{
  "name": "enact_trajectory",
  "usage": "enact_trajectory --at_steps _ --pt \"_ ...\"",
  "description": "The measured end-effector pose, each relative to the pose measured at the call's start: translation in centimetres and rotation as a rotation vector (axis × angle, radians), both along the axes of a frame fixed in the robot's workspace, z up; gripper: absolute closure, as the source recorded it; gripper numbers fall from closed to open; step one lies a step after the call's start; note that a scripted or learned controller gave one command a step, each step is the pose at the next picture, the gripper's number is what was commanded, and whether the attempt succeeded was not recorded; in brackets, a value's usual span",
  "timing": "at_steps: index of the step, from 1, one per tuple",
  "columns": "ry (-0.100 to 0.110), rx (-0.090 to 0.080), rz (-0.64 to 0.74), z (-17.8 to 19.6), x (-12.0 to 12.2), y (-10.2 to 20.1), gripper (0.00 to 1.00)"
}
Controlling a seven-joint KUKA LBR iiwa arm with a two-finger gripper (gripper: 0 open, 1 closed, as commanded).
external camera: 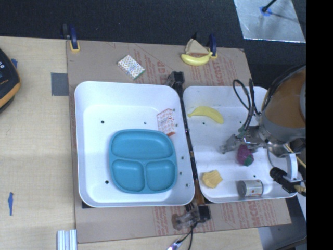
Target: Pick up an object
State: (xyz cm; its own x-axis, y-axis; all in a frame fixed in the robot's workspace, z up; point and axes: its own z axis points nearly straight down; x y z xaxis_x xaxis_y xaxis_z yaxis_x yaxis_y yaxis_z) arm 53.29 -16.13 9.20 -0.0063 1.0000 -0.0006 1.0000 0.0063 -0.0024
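Arm (283, 105): it is reaching in from the right and hanging low over the right bin (229, 194)
Gripper (240, 141): it is sitting just beside the purple fruit (244, 154), its metal fingers (229, 146) pointing left; I am not able to tell whether they are spread or closed, and nothing is showing between them
Purple fruit: it is lying on the bin floor, right of centre, touching or nearly touching the gripper's lower side; this looks like the likely target
Handling: I am guessing it is a light toy piece, small, rounded and smooth, so it may be rolling or squirting out sideways; taking it across its widest middle looks safest
Other choices: a yellow banana (207, 113) is lying near the back, a yellow chip (212, 179) near the front, a small can (251, 188) on its side at the front wall
Left bin (88, 100): it is holding a blue tray (143, 160) and a small packet (166, 121)
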Motion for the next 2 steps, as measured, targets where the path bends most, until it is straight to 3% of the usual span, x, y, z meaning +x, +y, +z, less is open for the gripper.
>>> enact_trajectory --at_steps 1,2 --pt "0.002 -0.001 0.003 1.0 0.0 -0.1 1.00" --pt "0.000 0.001 -0.001 10.1 -0.7 7.0 1.00"
